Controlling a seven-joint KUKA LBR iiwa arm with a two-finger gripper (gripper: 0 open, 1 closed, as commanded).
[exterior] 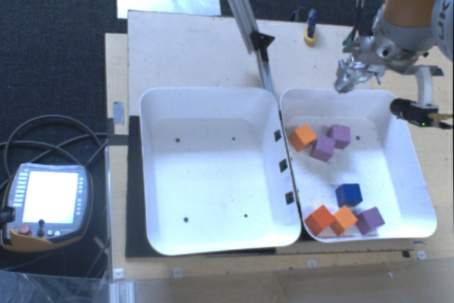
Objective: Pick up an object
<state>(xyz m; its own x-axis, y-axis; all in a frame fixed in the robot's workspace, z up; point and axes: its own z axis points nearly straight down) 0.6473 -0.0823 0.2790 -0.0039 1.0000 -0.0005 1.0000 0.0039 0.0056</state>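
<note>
The right bin [404, 152] holds several small blocks. An orange block [303, 136] and two purple blocks [339, 135] [323, 148] lie near its back left. At the front sit a blue block [348, 194], two orange blocks [320, 219] [345, 219] and a purple block [370, 220]. My gripper [346, 80] hangs over the bin's back rim, above and behind the blocks. Nothing shows between its fingers.
The left bin [159, 152] sits beside the right one, its near wall overlapping the shared edge. A slanted metal pole [241, 3] crosses behind the bins. A yellow-and-blue object [311, 32] lies on the bench at the back. A teach pendant [46, 206] rests at far left.
</note>
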